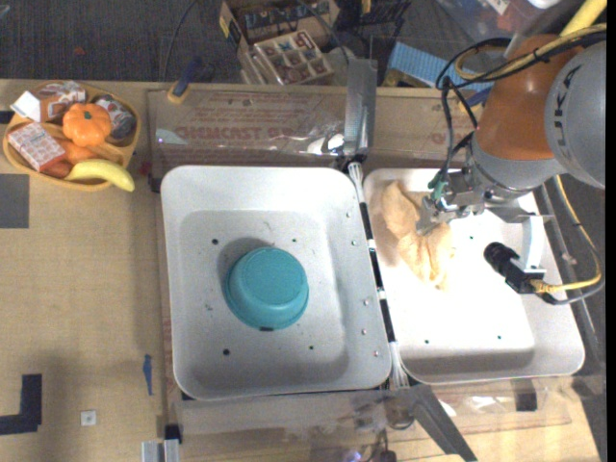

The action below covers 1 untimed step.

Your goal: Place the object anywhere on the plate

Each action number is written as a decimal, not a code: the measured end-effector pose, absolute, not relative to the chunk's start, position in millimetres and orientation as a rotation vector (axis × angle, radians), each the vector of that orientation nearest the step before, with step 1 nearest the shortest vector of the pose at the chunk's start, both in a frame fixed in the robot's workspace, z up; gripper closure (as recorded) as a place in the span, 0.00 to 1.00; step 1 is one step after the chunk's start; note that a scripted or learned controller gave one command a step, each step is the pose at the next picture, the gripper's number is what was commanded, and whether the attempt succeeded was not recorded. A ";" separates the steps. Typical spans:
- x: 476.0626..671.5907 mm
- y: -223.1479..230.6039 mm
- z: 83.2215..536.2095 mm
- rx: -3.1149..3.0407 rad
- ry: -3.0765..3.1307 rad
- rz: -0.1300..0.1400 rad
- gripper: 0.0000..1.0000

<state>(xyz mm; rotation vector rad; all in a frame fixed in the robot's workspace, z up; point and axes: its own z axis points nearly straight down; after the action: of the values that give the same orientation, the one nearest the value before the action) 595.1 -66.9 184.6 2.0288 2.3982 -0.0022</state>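
A teal plate sits in a white bin; the cloth is pale cream; the arm is grey and orange.

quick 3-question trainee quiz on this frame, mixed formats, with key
1. True or false: the teal plate sits in the left bin.
2. Which bin holds the beige cloth-like object? A) left B) right
3. Fill in: the gripper is over the object's ____ edge in this view.

Key: 1 true; 2 B; 3 upper right.
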 end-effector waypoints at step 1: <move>595.8 -67.4 224.9 2.027 2.397 0.001 1.00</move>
<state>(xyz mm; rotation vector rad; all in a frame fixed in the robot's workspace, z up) 595.8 -67.4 224.9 2.0270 2.3966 0.0008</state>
